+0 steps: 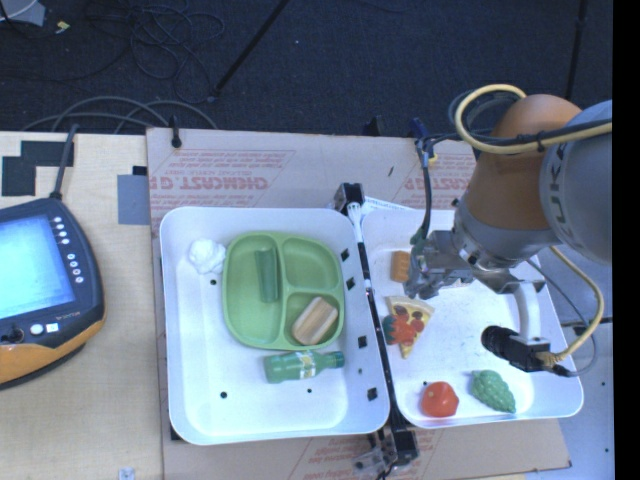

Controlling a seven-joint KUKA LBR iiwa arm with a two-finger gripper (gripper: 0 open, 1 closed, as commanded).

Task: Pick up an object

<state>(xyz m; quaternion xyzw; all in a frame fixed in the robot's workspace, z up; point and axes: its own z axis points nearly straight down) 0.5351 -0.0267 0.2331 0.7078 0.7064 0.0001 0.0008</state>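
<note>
Gripper: the two-finger gripper (428, 280) hangs low over the upper left part of the right white bin (462, 343); the arm's grey and orange bulk covers its tip, so I cannot tell whether it is apart or together, and nothing is visibly held.

Likely target: the flat toy pizza slice (407, 326), a judgement based on nearness alone, since the task names no single object.

Key relation: the slice lies just beside the gripper, below and slightly left of it in the view, on the bin floor near the dark divider (366, 290) between the bins.

Long axis: crust edge towards the gripper, point away from it, running roughly up and down the view with a slight tilt, so a grip across the narrow width looks more workable than one along the length.

Rival object: a small tan-orange block (401, 265) sits just left of the gripper, about as near as the slice.

In the way: the divider is close on the slice's left, which leaves little room on that side.

Further off: a round red toy tomato (438, 399) and a bumpy green toy vegetable (493, 390) lie near the bin's lower edge, well apart from the gripper.

Left white bin (200, 378): a green divided plate (245, 313) and a green plastic bottle (303, 365), all beyond the divider.
</note>
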